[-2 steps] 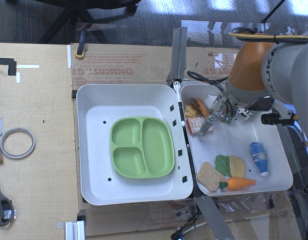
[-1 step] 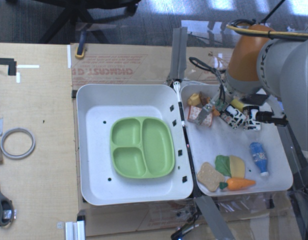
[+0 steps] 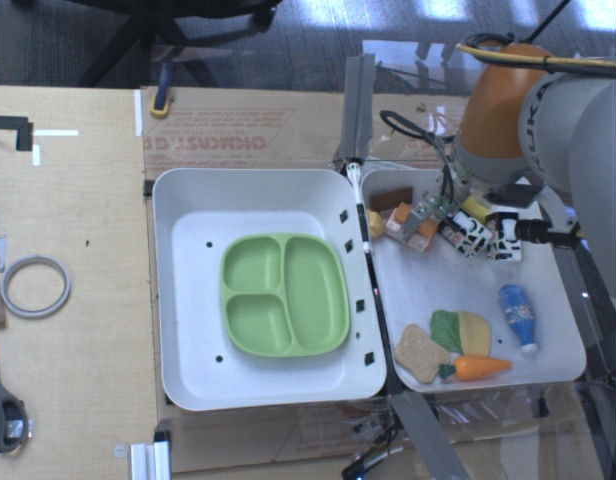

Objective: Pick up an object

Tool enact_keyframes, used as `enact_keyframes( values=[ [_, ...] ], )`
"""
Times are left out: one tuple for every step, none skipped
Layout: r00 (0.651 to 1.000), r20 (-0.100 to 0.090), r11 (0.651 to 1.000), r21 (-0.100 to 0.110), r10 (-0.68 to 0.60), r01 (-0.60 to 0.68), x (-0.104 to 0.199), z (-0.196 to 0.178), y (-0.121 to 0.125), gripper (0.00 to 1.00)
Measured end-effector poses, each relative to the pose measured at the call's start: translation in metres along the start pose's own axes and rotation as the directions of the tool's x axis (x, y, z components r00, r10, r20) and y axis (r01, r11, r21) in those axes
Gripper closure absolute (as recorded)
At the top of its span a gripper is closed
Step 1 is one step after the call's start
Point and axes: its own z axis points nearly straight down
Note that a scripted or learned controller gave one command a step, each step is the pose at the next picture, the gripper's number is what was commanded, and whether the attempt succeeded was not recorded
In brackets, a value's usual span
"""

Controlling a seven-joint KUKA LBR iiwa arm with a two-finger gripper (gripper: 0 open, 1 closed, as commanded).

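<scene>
Objects for picking are piled at the right bin's (image 3: 548, 353) far end, where the gripper (image 3: 435, 211) is lowered among a small orange block (image 3: 420, 230) and clutter; grip state can't be told, so nothing counts as lifted yet. Nearer, a blue bottle (image 3: 517, 315), carrot (image 3: 479, 367) and bread slice (image 3: 419, 353) are left loose. A green tray (image 3: 285, 295) is parked in the left bin (image 3: 178, 298).

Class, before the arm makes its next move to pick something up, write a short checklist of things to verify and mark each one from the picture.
1. Claw is over the right bin: ok.
2. Objects lie under the claw, among them a black-and-white toy: ok.
3. Claw open or shut: cannot tell.
4. Something held between its fingers: cannot tell.
5. Blue bottle, carrot and bread slice lie apart from the claw: ok.
6. Green tray sits flat in the left bin: ok.
</scene>
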Motion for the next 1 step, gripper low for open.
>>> enact_keyframes(
  values=[
    [0.947, -0.001, 0.947, -0.001, 0.322, -0.322, 0.0431, -0.1225, -0.0006, 1.00]
  ],
)
